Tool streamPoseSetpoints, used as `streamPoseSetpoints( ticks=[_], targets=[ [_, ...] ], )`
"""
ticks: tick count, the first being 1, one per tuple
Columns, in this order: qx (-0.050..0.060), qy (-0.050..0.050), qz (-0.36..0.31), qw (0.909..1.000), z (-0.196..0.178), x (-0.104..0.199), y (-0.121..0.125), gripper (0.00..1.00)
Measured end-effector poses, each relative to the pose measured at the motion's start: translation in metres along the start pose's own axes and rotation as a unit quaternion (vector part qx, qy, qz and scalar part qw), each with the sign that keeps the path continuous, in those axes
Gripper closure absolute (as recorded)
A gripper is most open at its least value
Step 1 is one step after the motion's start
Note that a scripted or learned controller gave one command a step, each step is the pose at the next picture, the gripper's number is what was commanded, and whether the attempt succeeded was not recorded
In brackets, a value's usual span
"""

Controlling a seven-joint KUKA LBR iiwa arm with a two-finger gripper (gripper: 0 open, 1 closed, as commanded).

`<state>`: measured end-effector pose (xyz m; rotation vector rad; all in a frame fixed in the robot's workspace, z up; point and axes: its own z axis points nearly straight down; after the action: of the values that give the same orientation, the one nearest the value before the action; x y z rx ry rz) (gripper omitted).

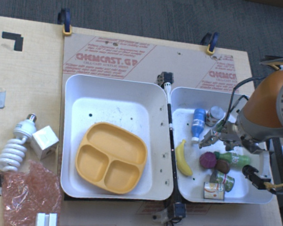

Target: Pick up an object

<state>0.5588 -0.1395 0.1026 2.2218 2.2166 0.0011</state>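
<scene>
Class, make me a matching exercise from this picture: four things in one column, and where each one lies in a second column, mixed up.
Things:
1. banana
2. yellow divided tray
3. spiral light bulb
4. blue bottle

Places:
A. on the bench, left of both bins
B. left bin
C. right bin, by its left wall
D. right bin, toward its far side

Pairs: 1-C, 2-B, 3-A, 4-D
</scene>
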Motion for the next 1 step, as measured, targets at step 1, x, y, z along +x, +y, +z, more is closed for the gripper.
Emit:
streamPoseSetpoints(
  ticks=[1],
  targets=[
    [0.002, 0.001, -0.001, 1.0000, 0.0102, 0.0395, -0.0406, 0.00]
  ],
)
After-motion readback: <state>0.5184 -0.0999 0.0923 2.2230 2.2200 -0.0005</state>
